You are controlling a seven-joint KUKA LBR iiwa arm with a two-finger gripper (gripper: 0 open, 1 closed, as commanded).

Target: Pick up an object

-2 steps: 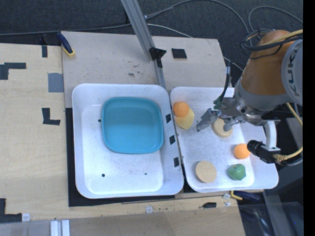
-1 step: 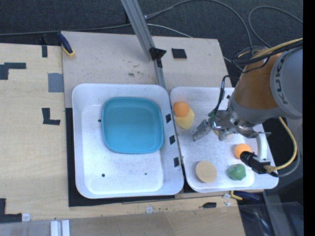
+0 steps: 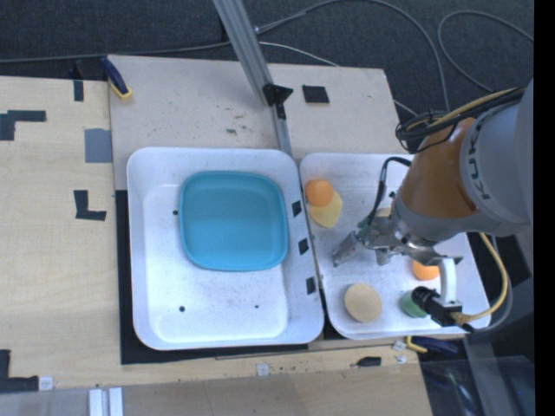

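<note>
Tan round object, the nearest candidate for picking, lies flat at the near end of the right-hand bin, close to the wall it shares with its neighbour. I note a small green item just beside it toward the right; its shape is poorly resolved from here, possibly a small ball. A little farther back, against the right side of the same bin, sits a small orange piece.

The gripper hangs over the middle of this bin, between the tan round object and the items at the far end. It appears to touch none of them. I cannot make out from this angle whether it is parted or closed, and I see nothing held in it.

At the far end of the right-hand bin an orange ball rests touching a pale yellow item, both near the shared wall.

The left-hand bin holds one blue square plate, lying flat and set toward its far half. The near half of the floor shows a few dark specks.

Beyond both bins, a grey metal post rises from the bench.
</note>
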